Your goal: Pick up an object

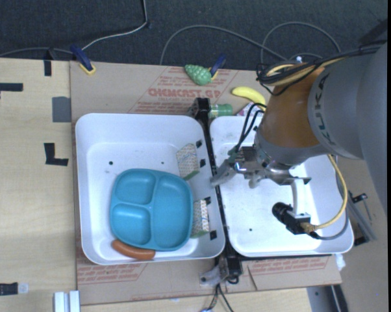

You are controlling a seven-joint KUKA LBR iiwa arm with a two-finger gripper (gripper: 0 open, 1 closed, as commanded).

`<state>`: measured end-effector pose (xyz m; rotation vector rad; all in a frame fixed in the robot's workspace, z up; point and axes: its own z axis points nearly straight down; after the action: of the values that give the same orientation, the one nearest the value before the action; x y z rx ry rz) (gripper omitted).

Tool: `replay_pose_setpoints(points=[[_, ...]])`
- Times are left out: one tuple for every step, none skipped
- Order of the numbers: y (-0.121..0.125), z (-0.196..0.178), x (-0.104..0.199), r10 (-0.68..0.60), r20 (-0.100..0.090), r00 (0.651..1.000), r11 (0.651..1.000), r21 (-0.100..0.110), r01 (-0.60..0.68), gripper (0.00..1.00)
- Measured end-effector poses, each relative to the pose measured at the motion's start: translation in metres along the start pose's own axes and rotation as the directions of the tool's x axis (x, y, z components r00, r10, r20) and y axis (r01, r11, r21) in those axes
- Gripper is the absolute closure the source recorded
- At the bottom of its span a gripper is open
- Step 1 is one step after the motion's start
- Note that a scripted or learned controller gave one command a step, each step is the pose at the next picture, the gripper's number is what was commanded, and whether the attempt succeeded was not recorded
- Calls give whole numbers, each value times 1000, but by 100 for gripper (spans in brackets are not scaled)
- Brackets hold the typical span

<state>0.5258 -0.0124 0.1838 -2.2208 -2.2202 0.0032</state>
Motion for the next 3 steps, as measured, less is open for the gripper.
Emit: replay_pose_setpoints(points=[[33, 0, -49, 0, 1, 1000, 1000, -1, 0, 0], [30, 32, -102, 1, 1, 1000, 1000, 1, -1, 0], [86, -12, -138, -1, 2, 1000, 1000, -3, 1, 0]])
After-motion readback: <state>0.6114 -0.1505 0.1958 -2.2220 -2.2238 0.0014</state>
